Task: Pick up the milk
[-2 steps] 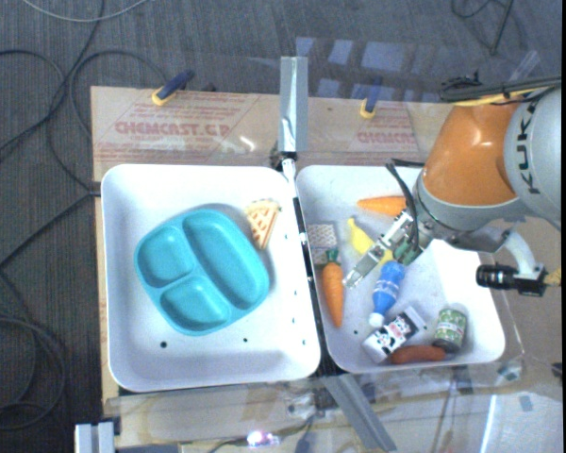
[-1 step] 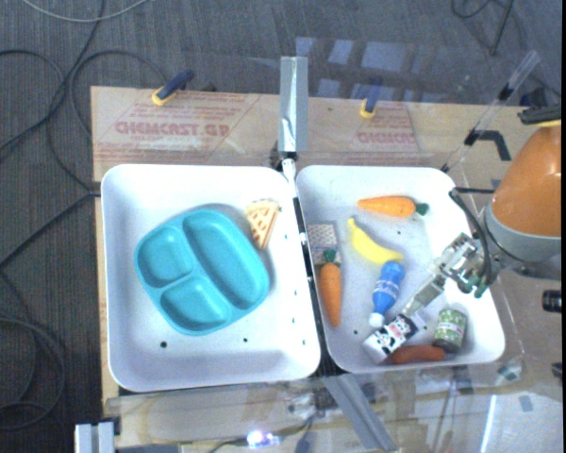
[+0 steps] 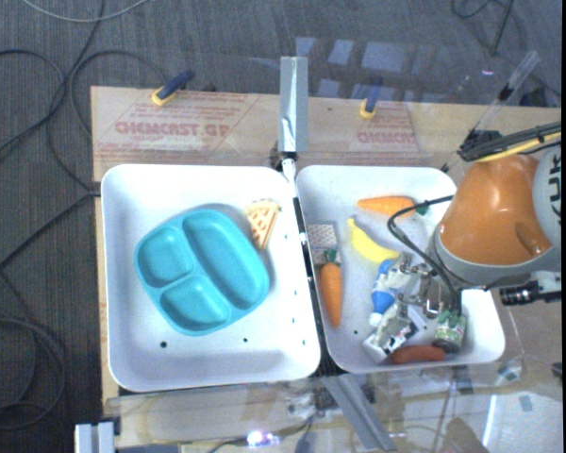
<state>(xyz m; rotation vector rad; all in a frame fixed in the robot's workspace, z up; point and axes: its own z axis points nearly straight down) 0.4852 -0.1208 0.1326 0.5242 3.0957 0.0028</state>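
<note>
The milk (image 3: 385, 293), a small white and blue container, lies in the middle of the right bin (image 3: 335, 189), between a yellow banana (image 3: 368, 242) and a white packet (image 3: 385, 338). My gripper (image 3: 413, 295) reaches down from the orange-banded wrist (image 3: 495, 220) and sits right beside the milk, on its right side and close against it. The metal parts of the gripper blend with the clutter below, so I cannot make out whether anything is between them.
In the right bin there are also two carrots (image 3: 331, 291) (image 3: 387, 204), a red sausage (image 3: 417, 354) and a small dark bottle (image 3: 449, 332) near the front. The left bin (image 3: 123, 347) holds a blue divided plate (image 3: 203, 270) and a waffle-like wedge (image 3: 261, 221).
</note>
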